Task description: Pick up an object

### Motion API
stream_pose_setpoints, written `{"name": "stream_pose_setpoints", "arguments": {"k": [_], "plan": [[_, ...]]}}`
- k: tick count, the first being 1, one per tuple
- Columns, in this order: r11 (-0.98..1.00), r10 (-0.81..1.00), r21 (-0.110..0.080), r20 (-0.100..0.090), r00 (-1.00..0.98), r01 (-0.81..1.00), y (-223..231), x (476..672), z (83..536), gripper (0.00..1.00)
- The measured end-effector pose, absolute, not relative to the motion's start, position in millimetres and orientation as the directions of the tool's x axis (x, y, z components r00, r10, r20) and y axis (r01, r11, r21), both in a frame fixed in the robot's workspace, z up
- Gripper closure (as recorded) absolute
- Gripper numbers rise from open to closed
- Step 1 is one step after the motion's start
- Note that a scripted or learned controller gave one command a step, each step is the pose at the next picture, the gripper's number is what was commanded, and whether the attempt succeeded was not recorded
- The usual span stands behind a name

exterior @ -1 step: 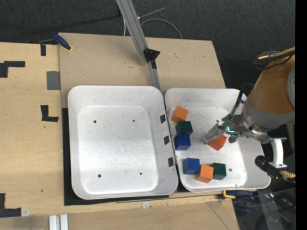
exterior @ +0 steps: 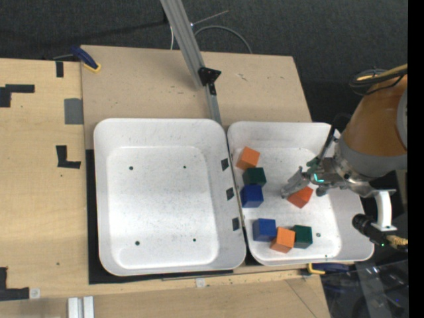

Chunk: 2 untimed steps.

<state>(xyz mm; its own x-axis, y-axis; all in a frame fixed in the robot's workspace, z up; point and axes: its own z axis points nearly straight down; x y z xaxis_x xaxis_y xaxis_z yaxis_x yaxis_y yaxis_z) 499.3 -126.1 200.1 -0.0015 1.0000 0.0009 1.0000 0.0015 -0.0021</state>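
Wood worktop (exterior: 159, 85) w/ two white bins, left bin (exterior: 159, 197) bare. Arm (exterior: 377, 131) enters from right, gripper (exterior: 299, 185) low in right bin (exterior: 331, 237), likely lining up grasp. Red-orange block (exterior: 301, 197) touching jaws; jaw state can't tell. Other blocks (exterior: 252, 176) clustered centre-left.

1 fixed camera above the bench (exterior: 165, 78), looking down at a slant, both white bins (exterior: 106, 177) in frame

Two bins sit side by side on the counter (exterior: 159, 85). The right bin (exterior: 291, 134) holds every block — three in a line just beside its left wall (exterior: 250, 176), three more clustered by its near wall (exterior: 283, 234), one (exterior: 301, 197) nearer its middle, touching the end effector (exterior: 299, 181). The left bin (exterior: 159, 197) lies against its left wall.
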Motion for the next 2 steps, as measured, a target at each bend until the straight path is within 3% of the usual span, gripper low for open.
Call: {"name": "stream_pose_setpoints", "arguments": {"k": [2], "plan": [[0.001, 1.000, -0.005, 0.000, -0.001, 1.000, -118.5, 497.9, 89.2, 0.00]]}}
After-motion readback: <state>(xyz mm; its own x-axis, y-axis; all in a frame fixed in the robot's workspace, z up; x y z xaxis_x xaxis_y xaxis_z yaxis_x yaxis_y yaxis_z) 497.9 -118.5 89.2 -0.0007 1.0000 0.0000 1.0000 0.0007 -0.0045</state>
